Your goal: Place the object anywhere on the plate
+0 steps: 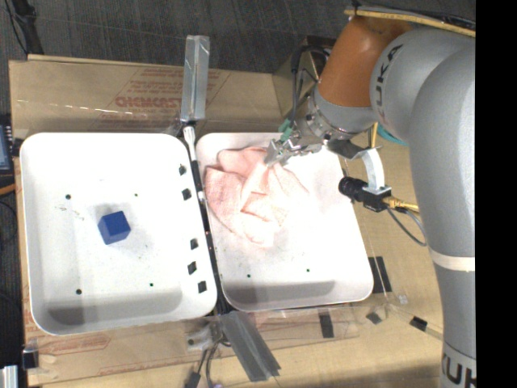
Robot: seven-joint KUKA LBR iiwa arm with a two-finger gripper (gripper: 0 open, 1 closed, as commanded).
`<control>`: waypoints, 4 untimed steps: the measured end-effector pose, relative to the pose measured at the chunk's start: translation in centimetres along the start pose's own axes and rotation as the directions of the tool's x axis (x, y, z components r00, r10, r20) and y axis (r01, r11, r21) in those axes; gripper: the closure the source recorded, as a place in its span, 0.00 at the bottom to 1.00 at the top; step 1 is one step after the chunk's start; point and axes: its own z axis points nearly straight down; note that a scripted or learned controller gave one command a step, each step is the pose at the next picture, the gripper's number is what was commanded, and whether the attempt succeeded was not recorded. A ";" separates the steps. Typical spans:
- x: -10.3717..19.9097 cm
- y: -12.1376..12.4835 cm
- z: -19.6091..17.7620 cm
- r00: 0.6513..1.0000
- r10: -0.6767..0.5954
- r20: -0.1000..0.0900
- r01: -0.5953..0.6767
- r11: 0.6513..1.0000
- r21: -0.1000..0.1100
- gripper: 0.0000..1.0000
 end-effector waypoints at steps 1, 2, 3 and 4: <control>0.1 0.1 -1.9 1.000 -0.007 0.000 0.007 1.000 0.000 1.00; 5.4 -1.8 -1.2 0.916 -0.402 0.000 0.402 0.916 0.001 1.00; 9.8 -3.1 -0.5 0.682 -0.731 0.001 0.731 0.682 0.001 1.00; 15.4 -4.5 -1.5 0.341 -0.940 0.001 0.940 0.341 0.001 1.00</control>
